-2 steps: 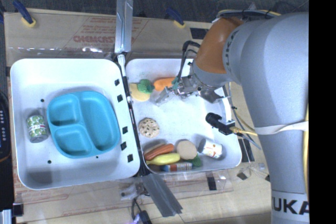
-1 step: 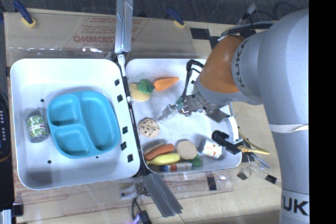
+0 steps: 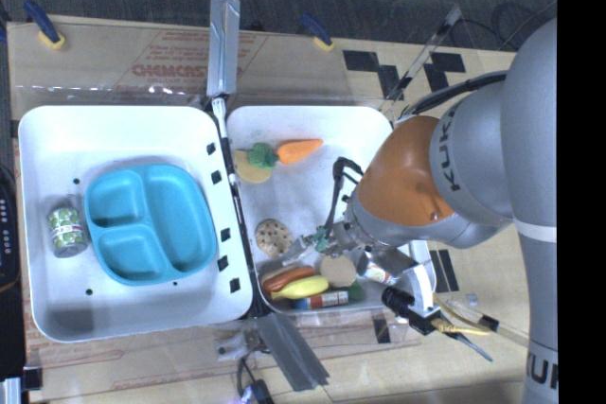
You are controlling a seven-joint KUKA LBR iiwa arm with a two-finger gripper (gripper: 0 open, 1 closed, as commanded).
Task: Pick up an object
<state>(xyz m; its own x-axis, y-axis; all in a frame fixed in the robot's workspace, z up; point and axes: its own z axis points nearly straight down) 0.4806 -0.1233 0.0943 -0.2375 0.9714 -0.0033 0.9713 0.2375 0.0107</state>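
- No object (image 3: 305,280) had yet been lifted: the candidates lay on the floor of the right bin (image 3: 312,123), most of them heaped in its near corner, so the whole of the pick remained to be done.
- The heap comprised a reddish sausage-like piece, a yellow banana-like piece (image 3: 301,288), a pale rounded item (image 3: 337,269) and a dark marker-like stick, all touching or overlapping one another.
- A speckled round cookie (image 3: 272,236) lay just beside the heap; a carrot (image 3: 298,149) and a yellow piece with a green top (image 3: 254,162) lay well apart at the far side.
- The hand (image 3: 327,241) was low over the heap's edge; whether it was wide, narrow or holding anything could not be told, the wrist masking it.
- The left bin (image 3: 43,132) held a blue divided tray (image 3: 150,223) and a small jar (image 3: 66,229).
- Both bins sat on the bench (image 3: 95,43).
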